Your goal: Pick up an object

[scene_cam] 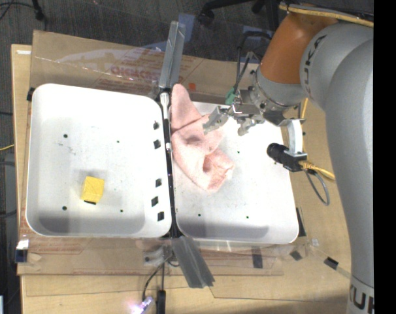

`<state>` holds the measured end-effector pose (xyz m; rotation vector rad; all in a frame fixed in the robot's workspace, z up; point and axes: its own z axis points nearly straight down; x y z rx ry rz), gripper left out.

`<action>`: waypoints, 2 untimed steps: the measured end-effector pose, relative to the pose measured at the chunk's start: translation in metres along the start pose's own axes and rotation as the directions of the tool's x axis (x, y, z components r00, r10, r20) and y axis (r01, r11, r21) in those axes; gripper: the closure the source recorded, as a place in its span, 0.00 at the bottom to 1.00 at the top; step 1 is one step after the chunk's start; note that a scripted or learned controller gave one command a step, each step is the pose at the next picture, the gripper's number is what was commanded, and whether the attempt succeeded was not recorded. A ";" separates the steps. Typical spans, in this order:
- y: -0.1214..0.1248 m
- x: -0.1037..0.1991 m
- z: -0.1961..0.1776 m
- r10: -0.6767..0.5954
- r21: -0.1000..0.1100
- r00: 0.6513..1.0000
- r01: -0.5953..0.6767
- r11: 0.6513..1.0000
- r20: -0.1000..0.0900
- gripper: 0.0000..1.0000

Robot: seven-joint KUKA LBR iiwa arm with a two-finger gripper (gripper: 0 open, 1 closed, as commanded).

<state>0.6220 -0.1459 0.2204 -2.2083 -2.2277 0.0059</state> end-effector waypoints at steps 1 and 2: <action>-0.019 -0.007 0.128 -0.083 -0.005 0.997 0.083 0.996 0.002 0.00; -0.066 -0.009 0.074 -0.086 -0.003 0.996 0.086 0.996 0.000 0.00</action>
